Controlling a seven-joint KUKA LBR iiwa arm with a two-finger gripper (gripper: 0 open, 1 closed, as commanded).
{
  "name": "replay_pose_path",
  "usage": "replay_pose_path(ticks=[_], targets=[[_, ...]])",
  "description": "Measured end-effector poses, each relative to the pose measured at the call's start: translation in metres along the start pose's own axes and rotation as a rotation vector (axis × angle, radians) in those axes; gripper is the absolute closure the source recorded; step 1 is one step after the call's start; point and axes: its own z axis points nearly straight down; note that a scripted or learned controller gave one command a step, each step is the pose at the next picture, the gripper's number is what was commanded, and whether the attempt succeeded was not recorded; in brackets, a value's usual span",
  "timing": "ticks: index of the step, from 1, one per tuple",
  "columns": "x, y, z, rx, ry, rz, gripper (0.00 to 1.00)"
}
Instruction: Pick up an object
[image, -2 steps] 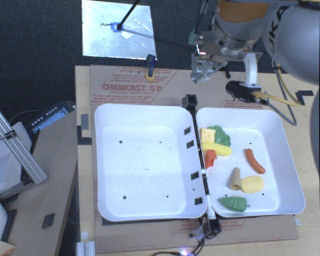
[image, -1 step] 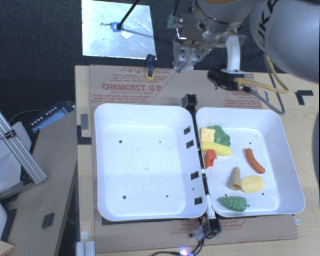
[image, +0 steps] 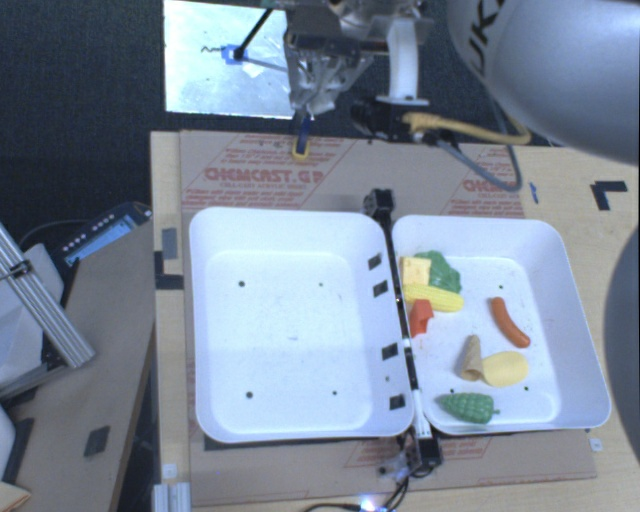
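You see the arm (image: 560, 60) entering from the right along the top of the view, its grey body large and blurred at the upper right corner. The gripper (image: 315, 95) hangs past the far edge of the bench, above the brown board (image: 270, 170), well apart from both bins; its fingers look drawn close together at the tips with nothing between them. A small blue and yellow piece (image: 300, 140) sits just below the fingertips, and you cannot tell whether it touches them. A yellow cable (image: 460, 128) runs from the wrist area toward the right. The left bin (image: 215, 400) has only dark dots on its floor. The right bin (image: 575, 330) holds all the objects: a green leafy piece (image: 440, 270) over a yellow block (image: 414, 270) near the divider, a corn cob (image: 435, 298) just below them, a red pepper piece (image: 420, 317) beside the divider, a sausage (image: 509, 321) lying at a slant toward the right, a tan cone (image: 469, 358) touching a yellow lemon-like piece (image: 506, 368), and a green bumpy piece (image: 468, 406) at the near wall.
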Motion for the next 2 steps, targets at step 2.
replay_pose_path(ticks=[2], targets=[[-0.066,0.038,-0.033,0.005,-0.007,0.017,1.0]])
